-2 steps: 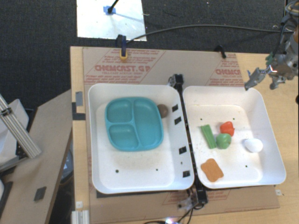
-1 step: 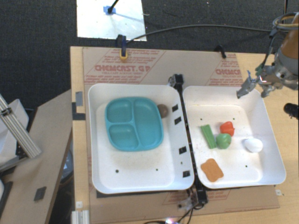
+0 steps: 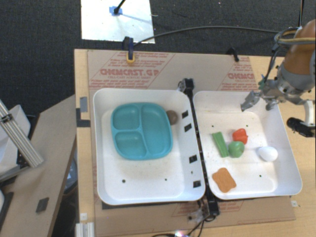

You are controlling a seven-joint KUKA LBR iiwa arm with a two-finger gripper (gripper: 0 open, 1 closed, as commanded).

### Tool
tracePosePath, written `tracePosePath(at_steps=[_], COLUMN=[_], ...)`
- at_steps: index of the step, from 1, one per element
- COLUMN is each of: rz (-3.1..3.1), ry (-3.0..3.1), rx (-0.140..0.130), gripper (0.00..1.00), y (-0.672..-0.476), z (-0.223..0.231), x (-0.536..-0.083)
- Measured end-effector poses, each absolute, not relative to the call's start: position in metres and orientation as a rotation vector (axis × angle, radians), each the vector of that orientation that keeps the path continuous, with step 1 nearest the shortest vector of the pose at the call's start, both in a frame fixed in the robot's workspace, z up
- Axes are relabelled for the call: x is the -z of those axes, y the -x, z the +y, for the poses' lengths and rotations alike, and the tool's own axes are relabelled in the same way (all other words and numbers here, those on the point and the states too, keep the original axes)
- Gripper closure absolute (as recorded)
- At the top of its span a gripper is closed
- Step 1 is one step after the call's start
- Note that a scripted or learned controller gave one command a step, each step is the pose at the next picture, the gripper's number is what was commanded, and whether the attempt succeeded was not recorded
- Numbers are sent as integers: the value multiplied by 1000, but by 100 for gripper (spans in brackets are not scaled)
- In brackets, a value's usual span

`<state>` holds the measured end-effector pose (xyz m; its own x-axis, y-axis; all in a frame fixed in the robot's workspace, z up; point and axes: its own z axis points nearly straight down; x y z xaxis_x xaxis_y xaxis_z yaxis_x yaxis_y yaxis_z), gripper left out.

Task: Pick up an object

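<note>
While the claw [image 3: 260,101] hangs spread and bare, the egg [image 3: 267,153] lies below it, unreached.

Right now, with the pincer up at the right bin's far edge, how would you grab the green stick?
Probably across the middle of the green stick, coming straight down, jaws set across its narrow width. It lies flat and long, running near to far. The green ball sits against its lower right side, so grip the upper half, where both long sides look free. The pincer would need turning to match.
</note>
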<state>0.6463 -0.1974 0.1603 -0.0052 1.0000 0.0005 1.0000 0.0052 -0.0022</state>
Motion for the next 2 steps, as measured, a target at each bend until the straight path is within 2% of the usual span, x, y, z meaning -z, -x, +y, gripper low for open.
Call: tracePosePath(at_steps=[1, 2], rz=[-2222, -2230], ry=[2219, 2222], rx=[-2, 6], gripper=[0, 100], y=[-643, -646], z=[-206, -206], x=[-113, -128])
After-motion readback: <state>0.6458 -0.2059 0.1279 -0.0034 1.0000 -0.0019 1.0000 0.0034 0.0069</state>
